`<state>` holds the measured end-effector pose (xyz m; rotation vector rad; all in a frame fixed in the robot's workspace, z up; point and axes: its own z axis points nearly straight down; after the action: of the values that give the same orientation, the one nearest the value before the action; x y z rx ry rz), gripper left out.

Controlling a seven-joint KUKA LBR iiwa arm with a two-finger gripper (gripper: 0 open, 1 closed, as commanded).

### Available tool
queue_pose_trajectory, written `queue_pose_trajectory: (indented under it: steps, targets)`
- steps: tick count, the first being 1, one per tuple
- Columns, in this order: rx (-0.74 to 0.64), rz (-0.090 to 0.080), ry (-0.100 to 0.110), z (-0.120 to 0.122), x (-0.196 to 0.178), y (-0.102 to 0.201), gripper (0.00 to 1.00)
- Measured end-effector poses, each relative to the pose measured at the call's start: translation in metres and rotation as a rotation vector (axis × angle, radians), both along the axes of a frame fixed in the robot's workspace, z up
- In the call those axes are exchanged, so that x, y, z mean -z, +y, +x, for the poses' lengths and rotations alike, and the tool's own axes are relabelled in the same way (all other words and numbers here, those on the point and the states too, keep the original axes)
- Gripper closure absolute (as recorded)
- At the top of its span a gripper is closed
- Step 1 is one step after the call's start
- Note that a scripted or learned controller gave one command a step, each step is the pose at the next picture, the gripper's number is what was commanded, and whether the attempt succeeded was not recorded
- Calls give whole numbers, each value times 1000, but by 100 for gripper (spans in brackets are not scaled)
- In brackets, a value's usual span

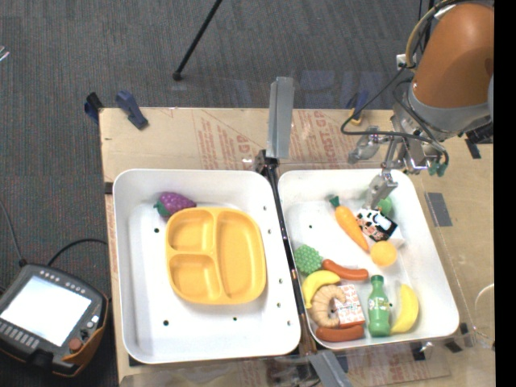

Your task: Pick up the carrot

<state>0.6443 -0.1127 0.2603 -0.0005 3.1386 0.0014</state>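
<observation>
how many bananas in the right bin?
2. One banana lies near the bin's left wall, under the green bumpy toy. The other banana lies near the front right corner, beside the green bottle. More could be hidden.

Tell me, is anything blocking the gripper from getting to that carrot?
Nothing visible lies between them. The gripper hangs just up and right of the carrot, whose top is bare. A black-and-white carton crowds its right side, and an orange fruit its lower end.
</observation>
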Motion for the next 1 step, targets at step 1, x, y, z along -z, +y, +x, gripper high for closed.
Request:
queue_pose_trajectory:
  steps: [1]
  targets:
    - [123,1,5,-1,175,6,0]
